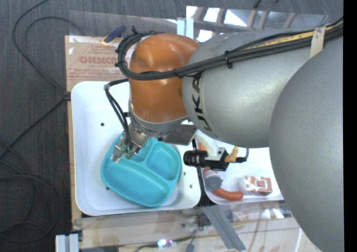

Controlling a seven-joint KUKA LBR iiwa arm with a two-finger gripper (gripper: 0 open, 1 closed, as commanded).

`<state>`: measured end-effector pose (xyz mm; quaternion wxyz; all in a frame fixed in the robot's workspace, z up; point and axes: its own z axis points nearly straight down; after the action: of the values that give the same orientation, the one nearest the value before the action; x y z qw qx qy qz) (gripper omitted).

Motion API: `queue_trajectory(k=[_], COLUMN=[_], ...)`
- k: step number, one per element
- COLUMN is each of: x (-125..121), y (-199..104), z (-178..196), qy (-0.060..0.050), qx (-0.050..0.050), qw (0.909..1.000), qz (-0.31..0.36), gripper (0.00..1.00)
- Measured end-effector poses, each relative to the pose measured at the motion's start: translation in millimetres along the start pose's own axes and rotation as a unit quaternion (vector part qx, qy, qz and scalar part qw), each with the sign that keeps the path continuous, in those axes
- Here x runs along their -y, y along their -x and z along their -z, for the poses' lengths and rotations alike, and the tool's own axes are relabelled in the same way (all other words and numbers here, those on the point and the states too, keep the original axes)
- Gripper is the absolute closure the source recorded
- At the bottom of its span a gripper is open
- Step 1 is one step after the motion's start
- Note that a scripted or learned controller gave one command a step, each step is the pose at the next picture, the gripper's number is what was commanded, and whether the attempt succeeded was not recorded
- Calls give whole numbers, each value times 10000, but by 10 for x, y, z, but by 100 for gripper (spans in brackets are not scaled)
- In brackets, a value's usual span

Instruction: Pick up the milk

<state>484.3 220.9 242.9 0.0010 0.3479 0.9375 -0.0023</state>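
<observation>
Bench, one moment, seen from above at a slant.

- Arm (251,89) reaches in from the view's right and covers much of both bins. The orange band (159,78) sits over the back half of the left bin (89,134).
- Gripper (122,150) is low in the left bin, at the upper-left rim of a blue tray (142,181). It looks to be touching the rim or just over it. Open or closed: cannot tell, as the tip is small and merges with the blue.
- The tray is divided into compartments and lies tilted across the front of the left bin. Nothing shows in the compartments that can be seen.
- Right bin (257,161): only a front strip shows below the arm.
- Milk — seemingly the small white carton (256,184) with orange-brown print — lies in that strip near the front wall, well apart from the gripper.
- An orange-red sausage (226,194) lies just left of the carton.
- A small round thing (212,180) touches or nearly touches the sausage's left end — too small to identify.
- Printed cardboard (92,58) lies behind the left bin.
- Dark carpet (33,134) with loose cables (22,28) is to the view's left.
</observation>
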Motion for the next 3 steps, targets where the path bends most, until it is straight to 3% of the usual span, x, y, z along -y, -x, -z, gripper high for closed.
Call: queue_trajectory(k=[1,2,3], x=[-5,-7,-85], y=[-1,-3,-90], z=[84,1041,-355], qy=[-9,19,10], qx=[5,-1,-20], qw=[10000,9958,9813], qz=[2,911,1922], gripper=[100,100,100])
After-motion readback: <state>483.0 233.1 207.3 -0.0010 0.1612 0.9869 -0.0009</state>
